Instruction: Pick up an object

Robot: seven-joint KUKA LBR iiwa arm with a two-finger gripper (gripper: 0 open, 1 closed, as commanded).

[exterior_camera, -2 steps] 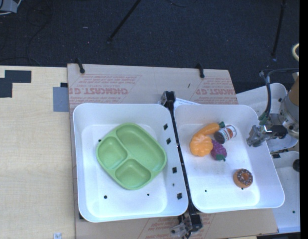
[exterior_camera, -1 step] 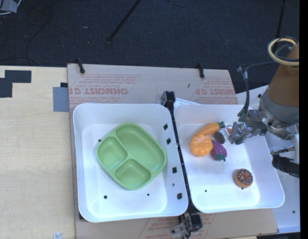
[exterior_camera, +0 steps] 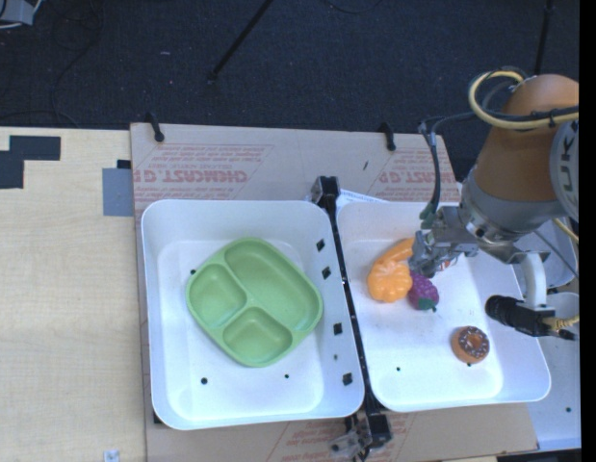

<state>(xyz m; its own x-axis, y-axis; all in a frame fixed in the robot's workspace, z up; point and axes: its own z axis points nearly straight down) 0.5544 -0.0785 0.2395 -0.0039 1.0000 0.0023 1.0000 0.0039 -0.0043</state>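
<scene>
Two white bins sit side by side on my screen, the left bin [exterior_camera: 168, 258] and the right bin [exterior_camera: 509, 378], split by a black divider [exterior_camera: 341, 296]. Nearest me in the right bin, at about five o'clock from its middle, lies a small round doughnut toy [exterior_camera: 471, 344], brown with speckles. Further back, a purple grape-like cluster [exterior_camera: 424, 293] with a bumpy surface touches a smooth orange fruit toy [exterior_camera: 389, 281], and an orange carrot-like piece [exterior_camera: 398, 252] lies just behind that, toward eleven o'clock. The gripper [exterior_camera: 427, 254] hangs directly over this crowded group, at the purple cluster's twelve o'clock; I cannot tell how wide it stands or whether it grips anything, since dark metal and cables blur together. The grey arm [exterior_camera: 514, 200] with its orange band comes in from three o'clock. In the left bin rests a glossy green divided plate [exterior_camera: 254, 300] with three compartments. Behind both bins, printed cardboard [exterior_camera: 240, 166] lies flat.
</scene>
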